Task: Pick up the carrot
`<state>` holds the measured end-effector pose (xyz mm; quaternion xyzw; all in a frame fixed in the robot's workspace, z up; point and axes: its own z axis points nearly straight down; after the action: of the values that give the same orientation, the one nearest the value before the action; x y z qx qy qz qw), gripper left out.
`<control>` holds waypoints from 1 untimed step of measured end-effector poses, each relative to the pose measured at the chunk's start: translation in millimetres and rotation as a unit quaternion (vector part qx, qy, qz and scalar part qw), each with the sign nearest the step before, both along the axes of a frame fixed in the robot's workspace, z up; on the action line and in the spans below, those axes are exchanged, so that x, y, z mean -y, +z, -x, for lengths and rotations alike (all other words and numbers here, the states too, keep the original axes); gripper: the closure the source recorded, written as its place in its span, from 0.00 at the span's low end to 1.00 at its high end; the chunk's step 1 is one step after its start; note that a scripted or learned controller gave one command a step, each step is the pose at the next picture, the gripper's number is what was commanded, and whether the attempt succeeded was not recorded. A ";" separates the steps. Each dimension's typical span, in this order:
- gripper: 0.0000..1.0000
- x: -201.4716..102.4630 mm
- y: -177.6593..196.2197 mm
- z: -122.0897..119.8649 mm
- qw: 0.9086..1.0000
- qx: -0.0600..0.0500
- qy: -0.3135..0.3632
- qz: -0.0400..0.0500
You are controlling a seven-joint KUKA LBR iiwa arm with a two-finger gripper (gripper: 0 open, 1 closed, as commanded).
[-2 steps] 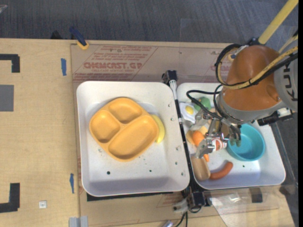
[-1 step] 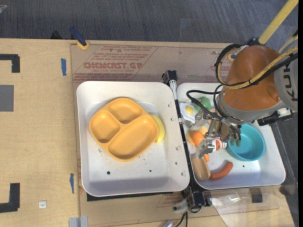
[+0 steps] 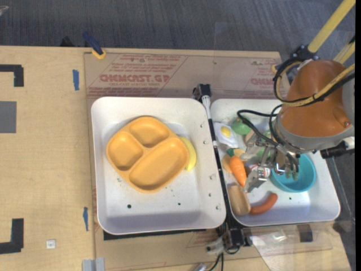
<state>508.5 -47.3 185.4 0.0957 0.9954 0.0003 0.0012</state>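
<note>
The small orange plastic carrot with a green top (image 3: 238, 170) lies in the right-hand shallow white bin (image 3: 327, 208), near that bin's left wall, with its green end up toward the far side and its tapered tip pointing toward the near edge. It rests flat on the bin floor and is free of any grip. Just beside it, to the right, the tool (image 3: 260, 176) hangs low over the bin floor; whether its jaws stand apart or together cannot be told from this view, since cables and metal parts crowd the wrist. No object shows between them. The carrot sits in a tight cluster, which limits the approach: a tan bread-roll-shaped toy (image 3: 238, 201) lies just below its tip, a red-orange plastic sausage (image 3: 263, 204) lies near the bin's near edge, and a white and yellow fried-egg toy (image 3: 227, 133) lies beyond its green end. A round blue plastic bowl (image 3: 295, 175) stands to the right of the tool, partly under the arm's orange band (image 3: 313, 103). The left-hand shallow white bin (image 3: 107, 196) holds an orange three-compartment plastic plate (image 3: 148, 152), well apart from the carrot. Both bins rest side by side on the cardboard-covered worktop (image 3: 45, 151). Judged from this layout, the grasp is not yet made; the tool needs to shift left to centre on the carrot.
</note>
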 end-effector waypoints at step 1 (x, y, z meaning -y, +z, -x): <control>0.00 -46.1 -0.5 18.5 1.000 0.000 0.014 -0.001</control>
<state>490.0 -1.2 185.0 0.0820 0.9966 0.0017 0.0006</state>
